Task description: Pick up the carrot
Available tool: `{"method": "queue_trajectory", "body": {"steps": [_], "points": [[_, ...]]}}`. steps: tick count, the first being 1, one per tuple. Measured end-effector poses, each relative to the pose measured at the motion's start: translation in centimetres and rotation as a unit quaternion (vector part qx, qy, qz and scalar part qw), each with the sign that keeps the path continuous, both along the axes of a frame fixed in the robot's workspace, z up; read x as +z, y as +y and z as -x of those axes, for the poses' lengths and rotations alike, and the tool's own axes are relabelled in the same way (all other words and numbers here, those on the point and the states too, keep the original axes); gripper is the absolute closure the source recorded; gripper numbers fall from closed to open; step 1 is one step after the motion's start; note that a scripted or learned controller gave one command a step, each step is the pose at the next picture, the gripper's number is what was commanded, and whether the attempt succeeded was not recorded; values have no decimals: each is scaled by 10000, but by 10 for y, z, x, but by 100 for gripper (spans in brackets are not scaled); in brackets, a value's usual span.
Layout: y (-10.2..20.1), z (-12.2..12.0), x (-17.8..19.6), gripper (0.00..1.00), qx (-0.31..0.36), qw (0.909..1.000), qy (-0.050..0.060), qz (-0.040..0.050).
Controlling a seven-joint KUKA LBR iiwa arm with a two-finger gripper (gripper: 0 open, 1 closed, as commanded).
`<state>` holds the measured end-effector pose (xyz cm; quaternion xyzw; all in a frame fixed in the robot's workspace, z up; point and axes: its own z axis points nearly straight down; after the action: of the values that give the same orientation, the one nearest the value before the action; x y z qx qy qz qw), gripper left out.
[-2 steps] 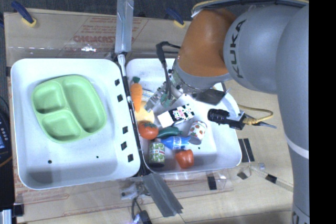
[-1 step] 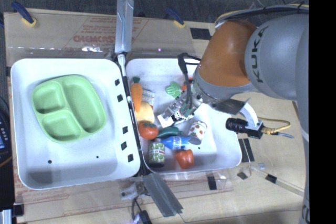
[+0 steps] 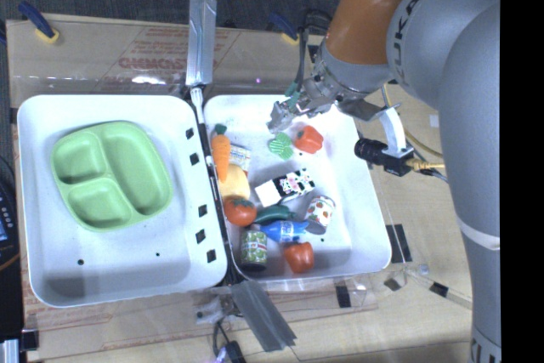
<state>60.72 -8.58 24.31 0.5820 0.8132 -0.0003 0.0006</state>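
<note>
A: Left first. What's in the left bin?

B: A green divided plate, lying flat toward the far-left part of that bin. Nothing else on it that I can make out.

A: Moving right, the divider?

B: A metal strip runs up from the seam between the two bins. Right of the seam sits the right bin, holding all the small stuff.

A: Carrot?

B: The carrot lies against the right bin's left wall, green top pointing to the far side, orange body running toward the near side. Its near end touches a yellow-orange piece, and just nearer than that is a tomato with a green stem.

A: Rest of the pile?

B: Right of the carrot, mid-bin: a black-and-white carton, a blue item, a small can, a red pepper at the near edge, and a patterned cup. Further back, a green leafy item beside a red strawberry-like piece.

A: Claw?

B: The gripper hangs over the far part of the right bin, just above the green leafy item, well apart from the carrot. Fingers look nearly together, but I cannot tell for sure; nothing visible between them.
</note>
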Motion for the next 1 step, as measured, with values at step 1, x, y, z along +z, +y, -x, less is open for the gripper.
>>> {"method": "queue_trajectory", "body": {"steps": [1], "points": [[1, -1, 10, 100, 31, 10000, 3, 3]]}}
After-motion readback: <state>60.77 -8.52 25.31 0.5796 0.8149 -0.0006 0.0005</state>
